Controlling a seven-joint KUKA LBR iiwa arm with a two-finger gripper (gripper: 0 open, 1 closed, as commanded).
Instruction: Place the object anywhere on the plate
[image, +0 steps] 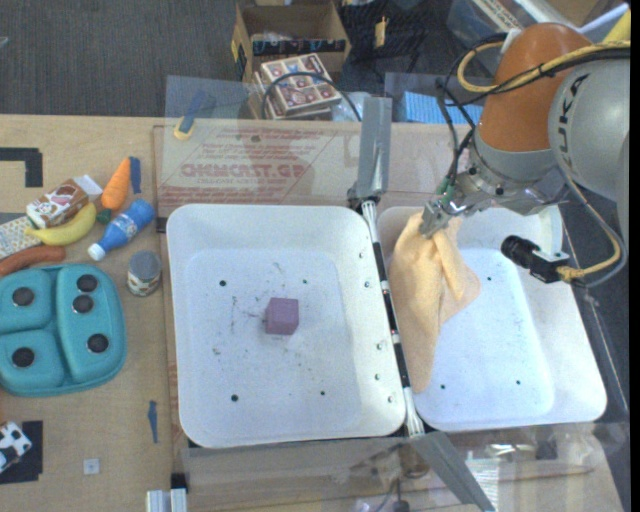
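My gripper hangs over the far left corner of the right bin, shut on the top of a yellow cloth. The cloth droops from the fingers in a long fold, and its lower end rests on the bin floor beside the divider between the bins. A teal divided plate lies on the bench far to the left, outside both bins. A small purple cube sits near the middle of the left bin.
Left of the bins lie a small can, a blue bottle, a toy carrot and a banana, all near the plate. A black cable plug dangles over the right bin. Cardboard boxes stand behind the bench.
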